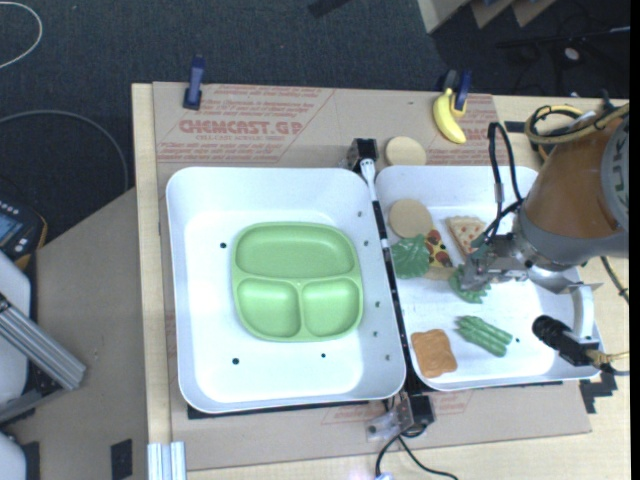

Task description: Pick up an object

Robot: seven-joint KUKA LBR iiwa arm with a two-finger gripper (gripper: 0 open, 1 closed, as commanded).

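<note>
Scanning from the pale green three-compartment plastic tray (296, 280) in the left white bin (190, 268) across to the right white bin (520, 373), you find the gripper (478, 271) low over a dark green leafy toy (467, 289) at the bin's three o'clock, finger spread impossible to tell, so descend squarely before closing.

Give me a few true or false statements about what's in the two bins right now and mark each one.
1. The green divided plate lies in the left bin. True.
2. The banana lies inside the right bin. False: it rests on the bench beyond the bins.
3. The gripper is over the right bin. True.
4. The toast slice sits on the green plate. False: it lies in the right bin, near its front edge.
5. The arm reaches over the left bin. False: it is over the right bin.
</note>
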